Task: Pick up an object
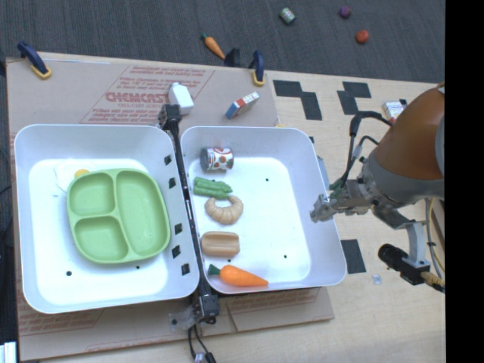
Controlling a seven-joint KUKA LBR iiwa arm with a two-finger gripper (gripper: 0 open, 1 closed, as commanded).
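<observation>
The robot's jaws, their opening impossible to tell, hang at the right bin's right rim, well apart from the can, bean pod, pastry ring, bun and carrot lined along its left side awaiting pickup.

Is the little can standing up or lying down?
Lying down. The can rests on its side in the right bin, its round end facing left.
</observation>
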